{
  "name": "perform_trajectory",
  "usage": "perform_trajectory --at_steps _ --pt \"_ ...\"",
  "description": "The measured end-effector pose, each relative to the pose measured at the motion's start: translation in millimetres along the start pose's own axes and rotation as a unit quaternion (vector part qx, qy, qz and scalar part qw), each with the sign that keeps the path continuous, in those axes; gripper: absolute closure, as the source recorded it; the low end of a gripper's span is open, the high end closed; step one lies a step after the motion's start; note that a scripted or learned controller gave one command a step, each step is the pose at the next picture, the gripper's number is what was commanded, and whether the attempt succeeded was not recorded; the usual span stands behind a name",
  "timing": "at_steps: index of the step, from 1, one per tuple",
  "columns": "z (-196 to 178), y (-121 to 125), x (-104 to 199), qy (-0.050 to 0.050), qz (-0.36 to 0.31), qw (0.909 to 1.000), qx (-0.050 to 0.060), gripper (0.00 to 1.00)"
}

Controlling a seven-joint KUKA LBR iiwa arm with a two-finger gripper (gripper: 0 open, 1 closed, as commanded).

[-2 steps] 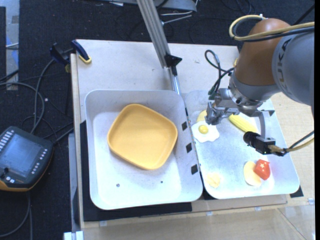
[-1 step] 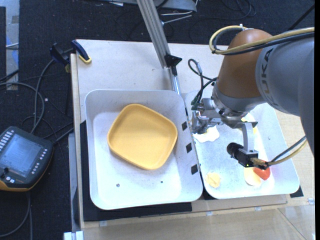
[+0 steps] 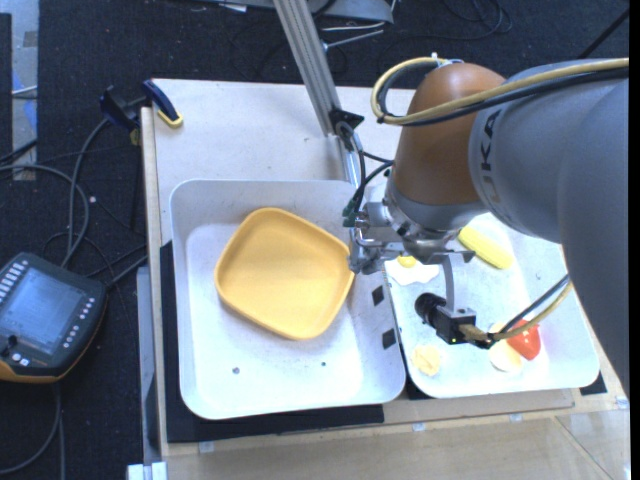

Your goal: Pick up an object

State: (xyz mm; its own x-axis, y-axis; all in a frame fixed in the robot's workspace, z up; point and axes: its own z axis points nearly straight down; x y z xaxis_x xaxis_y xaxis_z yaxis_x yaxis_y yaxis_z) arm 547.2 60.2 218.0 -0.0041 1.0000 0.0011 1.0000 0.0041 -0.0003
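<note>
A yellow square plate point(image 3: 283, 271) lies tilted in the left bin point(image 3: 200, 368).

Left bin point(image 3: 200, 368): plate point(image 3: 284, 272) blocks ctr, edges free.

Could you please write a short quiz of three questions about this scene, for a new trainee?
1. True or false: the yellow plate lies in the left bin.
2. Multiple choice: where is the red object? A) on the plate, B) in the right bin, near its front right corner, C) on the floor beside the pendant.
3. Short answer: which yellow thing lies in the right bin just behind the arm's wrist?

Key:
1. True.
2. B.
3. The banana-like yellow object.
</note>
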Motion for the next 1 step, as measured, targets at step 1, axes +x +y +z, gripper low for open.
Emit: perform_trajectory --at_steps 1 --pt "-10.0 -20.9 38.4 0.000 0.000 1.0000 0.000 1.00"
